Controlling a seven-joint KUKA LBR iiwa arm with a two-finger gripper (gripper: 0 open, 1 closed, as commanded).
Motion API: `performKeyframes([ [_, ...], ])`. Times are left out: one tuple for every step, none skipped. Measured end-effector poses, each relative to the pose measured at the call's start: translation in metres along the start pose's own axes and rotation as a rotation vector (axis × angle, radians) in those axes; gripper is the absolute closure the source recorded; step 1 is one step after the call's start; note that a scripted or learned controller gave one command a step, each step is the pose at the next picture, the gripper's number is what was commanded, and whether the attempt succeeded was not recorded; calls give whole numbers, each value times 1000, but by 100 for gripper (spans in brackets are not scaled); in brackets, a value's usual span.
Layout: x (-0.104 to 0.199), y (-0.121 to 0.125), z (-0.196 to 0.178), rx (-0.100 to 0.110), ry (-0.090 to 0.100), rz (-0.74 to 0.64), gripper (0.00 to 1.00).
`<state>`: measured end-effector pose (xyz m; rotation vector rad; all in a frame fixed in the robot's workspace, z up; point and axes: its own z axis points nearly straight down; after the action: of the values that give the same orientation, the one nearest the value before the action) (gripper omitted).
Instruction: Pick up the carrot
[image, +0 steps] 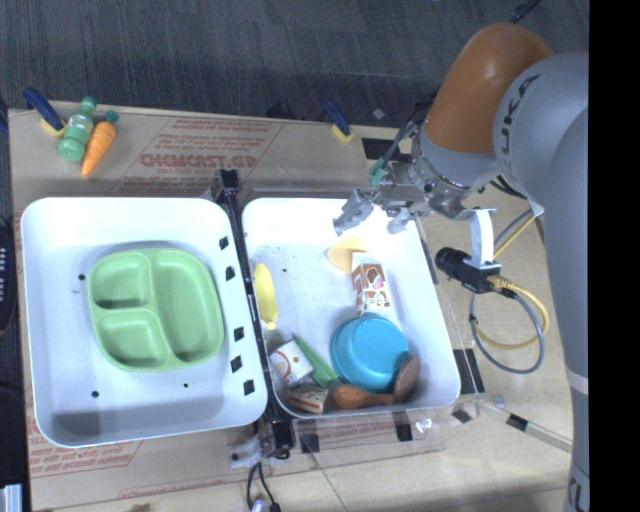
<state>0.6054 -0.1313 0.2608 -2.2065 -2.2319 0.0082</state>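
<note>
Carrot (97, 148) location: on the table (300, 140) outside both bins, at the far-left corner, just beside a green bottle (76, 132). Its long axis runs diagonally (leafy end up-right). The end effector (375, 212) hovers over the right bin (425, 290) near its far rim, fingers apart, gripping nothing. Carrot lies well to its left, beyond the left bin (40, 300).

The grey arm (560, 150) is reaching in from the right, its orange band (480, 85) sitting just above the wrist. The wrist is angling down and to the left, carrying the pincer (378, 212) low near the upper right part of the view. The metal fingertips are pointing left and downward, holding nothing between them.
</note>
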Motion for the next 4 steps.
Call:
performKeyframes([
  [4,44,170,0,3,259,0],
  [5,45,158,1,3,252,100],
  [5,45,158,2,3,252,0],
  [-47,54,166,-4,6,465,0],
])
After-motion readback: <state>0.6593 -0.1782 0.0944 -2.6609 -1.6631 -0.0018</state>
